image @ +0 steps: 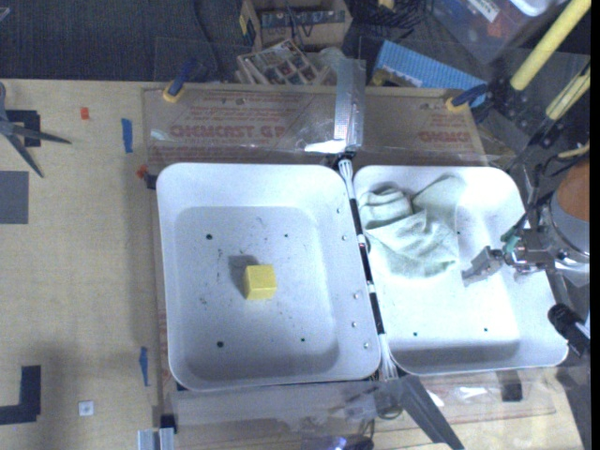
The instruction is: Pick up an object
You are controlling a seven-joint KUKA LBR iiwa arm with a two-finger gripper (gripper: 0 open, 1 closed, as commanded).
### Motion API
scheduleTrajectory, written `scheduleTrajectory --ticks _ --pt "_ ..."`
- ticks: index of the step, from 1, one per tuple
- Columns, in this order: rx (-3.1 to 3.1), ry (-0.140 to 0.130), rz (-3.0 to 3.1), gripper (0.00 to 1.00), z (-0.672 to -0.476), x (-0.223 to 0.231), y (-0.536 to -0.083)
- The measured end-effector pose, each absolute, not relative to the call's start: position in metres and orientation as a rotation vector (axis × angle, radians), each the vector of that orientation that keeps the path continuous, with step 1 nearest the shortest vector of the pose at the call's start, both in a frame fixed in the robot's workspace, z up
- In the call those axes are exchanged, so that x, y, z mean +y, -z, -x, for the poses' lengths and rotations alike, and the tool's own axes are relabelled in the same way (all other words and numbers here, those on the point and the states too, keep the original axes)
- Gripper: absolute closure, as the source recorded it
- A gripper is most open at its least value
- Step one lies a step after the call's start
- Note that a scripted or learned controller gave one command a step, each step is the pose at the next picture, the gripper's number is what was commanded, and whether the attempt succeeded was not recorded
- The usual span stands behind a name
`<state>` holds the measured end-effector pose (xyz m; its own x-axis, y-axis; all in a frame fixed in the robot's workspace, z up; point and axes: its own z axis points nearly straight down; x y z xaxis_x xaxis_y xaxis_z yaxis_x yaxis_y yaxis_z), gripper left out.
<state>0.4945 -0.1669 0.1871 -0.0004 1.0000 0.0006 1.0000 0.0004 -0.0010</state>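
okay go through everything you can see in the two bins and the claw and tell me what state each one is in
Yellow block: lying flat, alone near the middle of the left bin, untouched.
White cloth: crumpled in a heap in the upper part of the right bin.
Claw: low over the right bin, just right of the cloth, nothing visibly between its tips.

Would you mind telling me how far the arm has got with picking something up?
Nothing looks picked yet. The yellow block lies alone in the left bin, and the crumpled white cloth rests in the right bin. The gripper hangs over the right bin, just right of the cloth, with nothing visibly between its fingers. Left to do: close on an object, probably the cloth, and lift it.
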Motion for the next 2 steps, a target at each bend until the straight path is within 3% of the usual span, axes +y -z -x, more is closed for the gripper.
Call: scheduleTrajectory --ticks 1,2 --pt "-2.442 0.002 1.985 0.00 -0.522 -0.211 -0.226" --pt "-1.939 0.001 2.473 0.00 -0.580 -0.185 -0.097"
